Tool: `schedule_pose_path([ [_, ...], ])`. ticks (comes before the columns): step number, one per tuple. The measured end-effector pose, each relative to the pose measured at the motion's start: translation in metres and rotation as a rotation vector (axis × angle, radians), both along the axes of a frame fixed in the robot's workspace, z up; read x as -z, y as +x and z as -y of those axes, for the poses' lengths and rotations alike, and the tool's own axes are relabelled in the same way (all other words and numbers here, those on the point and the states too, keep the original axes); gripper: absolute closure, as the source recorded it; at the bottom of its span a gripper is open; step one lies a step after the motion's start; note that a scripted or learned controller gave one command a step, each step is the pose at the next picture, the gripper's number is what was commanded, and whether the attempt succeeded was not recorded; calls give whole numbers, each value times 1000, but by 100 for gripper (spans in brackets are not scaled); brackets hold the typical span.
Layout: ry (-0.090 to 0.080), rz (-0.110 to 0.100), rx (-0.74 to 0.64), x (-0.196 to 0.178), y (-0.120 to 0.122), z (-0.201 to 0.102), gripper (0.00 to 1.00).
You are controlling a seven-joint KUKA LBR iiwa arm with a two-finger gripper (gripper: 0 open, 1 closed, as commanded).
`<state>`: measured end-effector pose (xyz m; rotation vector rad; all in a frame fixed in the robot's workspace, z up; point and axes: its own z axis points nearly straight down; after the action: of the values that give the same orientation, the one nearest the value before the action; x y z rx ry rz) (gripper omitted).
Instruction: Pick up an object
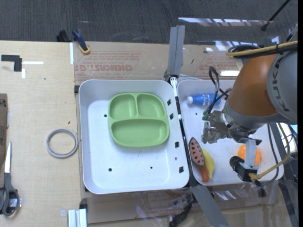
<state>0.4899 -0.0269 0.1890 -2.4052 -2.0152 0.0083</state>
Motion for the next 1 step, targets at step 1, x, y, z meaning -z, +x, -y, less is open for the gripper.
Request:
schedule_pose_path([
  [1, -1, 1, 236, 0, -12, 3, 100],
])
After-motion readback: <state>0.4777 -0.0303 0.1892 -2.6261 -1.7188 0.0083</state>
